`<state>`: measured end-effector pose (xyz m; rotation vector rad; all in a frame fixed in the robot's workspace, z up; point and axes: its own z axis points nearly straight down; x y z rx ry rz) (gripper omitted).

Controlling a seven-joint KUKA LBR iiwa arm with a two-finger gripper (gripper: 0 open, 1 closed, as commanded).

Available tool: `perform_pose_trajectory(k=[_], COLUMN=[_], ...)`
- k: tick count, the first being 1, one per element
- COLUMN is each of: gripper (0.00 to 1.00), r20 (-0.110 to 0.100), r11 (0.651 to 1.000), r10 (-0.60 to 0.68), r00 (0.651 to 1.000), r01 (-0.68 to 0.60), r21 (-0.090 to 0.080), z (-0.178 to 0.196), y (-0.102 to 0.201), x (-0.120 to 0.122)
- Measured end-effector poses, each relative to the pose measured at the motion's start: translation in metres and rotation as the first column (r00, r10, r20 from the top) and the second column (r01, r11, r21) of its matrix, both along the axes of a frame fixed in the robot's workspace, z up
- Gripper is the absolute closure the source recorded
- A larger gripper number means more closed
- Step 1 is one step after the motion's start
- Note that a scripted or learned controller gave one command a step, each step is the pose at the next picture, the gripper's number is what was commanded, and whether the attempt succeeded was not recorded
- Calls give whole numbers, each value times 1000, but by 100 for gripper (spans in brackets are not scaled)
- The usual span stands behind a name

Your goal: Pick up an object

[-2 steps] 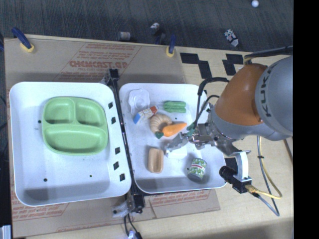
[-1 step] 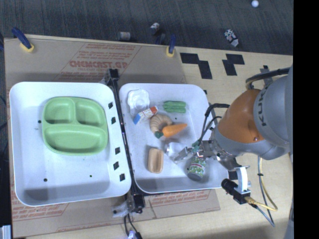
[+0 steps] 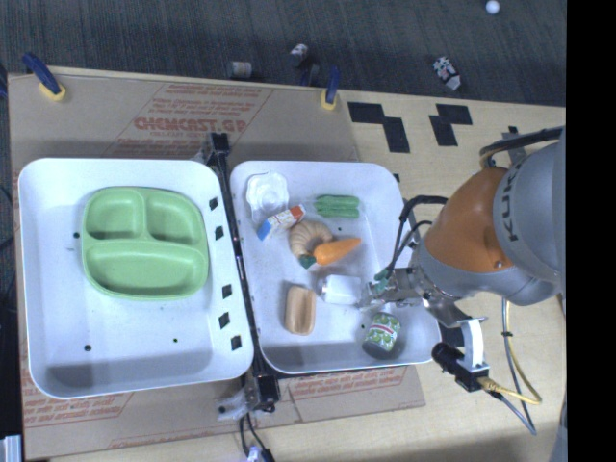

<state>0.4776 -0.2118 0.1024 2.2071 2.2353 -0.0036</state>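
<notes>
The right bin [image 3: 385,186] holds several small objects: a white cup [image 3: 267,194], a red and white packet [image 3: 280,220], a green ridged piece [image 3: 337,205], a tan croissant [image 3: 309,236], an orange carrot [image 3: 336,250], a small white bottle [image 3: 339,290], a tan bread piece [image 3: 299,309] and a green-labelled can [image 3: 382,334]. My gripper [image 3: 383,292] hangs low over the bin's right side, just right of the white bottle and just above the can. Nothing shows between its fingers.
The left bin [image 3: 43,354] holds a green divided plate [image 3: 145,242]. A black divider with clips [image 3: 231,258] runs between the bins. The grey arm with its orange band [image 3: 467,234] and cables [image 3: 515,378] covers the bench right of the right bin.
</notes>
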Motion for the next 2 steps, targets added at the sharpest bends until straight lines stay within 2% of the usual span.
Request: perform_pose_trajectory(k=[1, 2], gripper=[0, 100], r20=[0, 0], r11=[1000, 1000], r10=[0, 5], r00=[1000, 1000], r01=[0, -5], r21=[0, -2], z=[0, 10], y=[0, 0], x=[0, 1])
